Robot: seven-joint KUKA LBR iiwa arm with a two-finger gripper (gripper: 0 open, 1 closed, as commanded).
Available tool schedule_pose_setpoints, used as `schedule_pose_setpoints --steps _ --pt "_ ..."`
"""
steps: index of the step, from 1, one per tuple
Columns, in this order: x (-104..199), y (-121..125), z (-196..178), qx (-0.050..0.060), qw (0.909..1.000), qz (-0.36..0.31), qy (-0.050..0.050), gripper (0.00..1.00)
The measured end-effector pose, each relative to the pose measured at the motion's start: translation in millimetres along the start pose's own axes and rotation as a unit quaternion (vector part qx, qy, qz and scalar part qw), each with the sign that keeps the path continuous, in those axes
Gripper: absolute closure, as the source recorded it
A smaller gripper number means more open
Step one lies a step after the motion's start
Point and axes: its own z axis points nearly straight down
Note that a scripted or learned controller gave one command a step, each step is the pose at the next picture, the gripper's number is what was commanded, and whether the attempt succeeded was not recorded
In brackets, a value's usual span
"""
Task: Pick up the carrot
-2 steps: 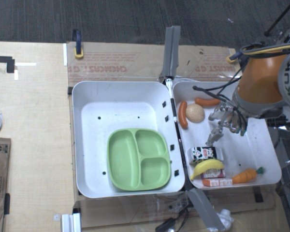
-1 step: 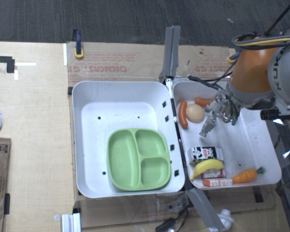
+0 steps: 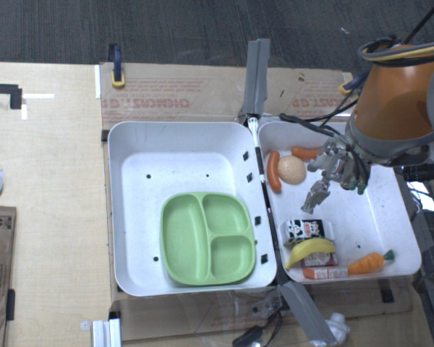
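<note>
The carrot (image 3: 366,264), orange with a small green top, lies in the front right corner of the right bin (image 3: 390,215), just right of a red box. My gripper (image 3: 317,192) hangs over the middle of that bin, well up and to the left of the carrot and apart from it. It is just above a black-and-white carton (image 3: 305,230). The grey arm with its orange band reaches in from the right.
Also in the right bin are a red sausage (image 3: 274,170), a beige ball (image 3: 291,169), an orange stick (image 3: 304,152), a banana (image 3: 311,250) and the red box (image 3: 324,272). The left bin (image 3: 130,194) holds a green divided plate (image 3: 207,237).
</note>
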Motion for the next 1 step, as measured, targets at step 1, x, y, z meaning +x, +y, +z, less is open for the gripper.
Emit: schedule_pose_setpoints --steps 1 --pt "58.4 -60.4 39.8 0.001 0.9919 0.127 0.002 0.0"
